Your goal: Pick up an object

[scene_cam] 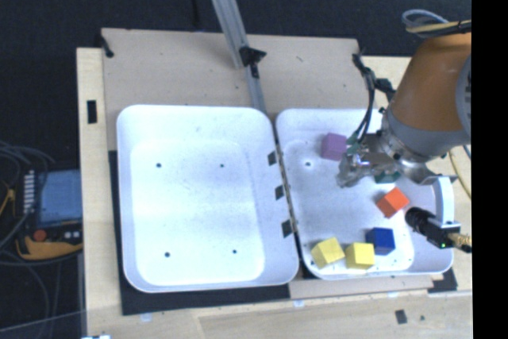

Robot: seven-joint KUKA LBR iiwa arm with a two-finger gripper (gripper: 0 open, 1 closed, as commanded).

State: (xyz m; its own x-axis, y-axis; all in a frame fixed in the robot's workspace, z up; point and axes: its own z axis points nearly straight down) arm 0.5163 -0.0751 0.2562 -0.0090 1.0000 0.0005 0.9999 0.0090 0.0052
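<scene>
Purple block (334, 145) sits upper centre-right of frame, beside my claw (349, 173); claw state can't tell. Nothing visibly lifted yet; pick-up appears still to do.

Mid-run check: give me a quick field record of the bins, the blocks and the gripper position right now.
arm: grey arm with orange band, over right bin
gripper: two-finger gripper, low, just below the purple block
right white bin: purple block near top; orange block right of gripper; blue block, two yellow blocks along near edge
left white bin: dark specks on floor
held object: none seen between fingers
</scene>
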